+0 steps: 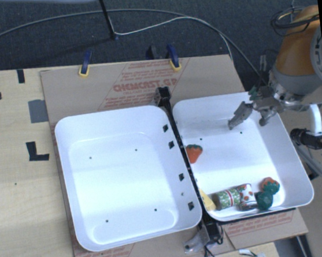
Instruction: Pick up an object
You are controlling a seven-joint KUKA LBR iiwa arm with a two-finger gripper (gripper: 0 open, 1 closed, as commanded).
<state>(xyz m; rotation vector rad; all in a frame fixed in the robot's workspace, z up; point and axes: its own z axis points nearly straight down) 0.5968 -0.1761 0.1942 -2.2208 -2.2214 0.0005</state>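
Dark grey carpet surrounds a pale wooden bench seen from above, with black tape marks along its left side. On it lies a cardboard sheet [143, 80] held by two blue clamps at its far edge and printed in red with a word that looks like "CHEMCAST"; the smaller lines under it are too blurred to read.

Two shallow white bins sit side by side on the cardboard. Nothing lies in the left bin [72, 165]. The right bin [216, 103] holds every object: a small orange-red toy with a green top, perhaps a strawberry [193, 152], near its left wall, and along the near edge a cluster of a yellow piece [207, 201], a patterned cylinder [234, 196], an orange-and-green toy [269, 186] and a teal piece [264, 200].

From the right, the grey and orange arm reaches over the far right corner of the right bin. Its gripper [251, 115] hangs with fingers spread apart and nothing between them, well apart from every object.

Judging by this, the pick is not yet done: the gripper must choose an object, descend, close and lift.
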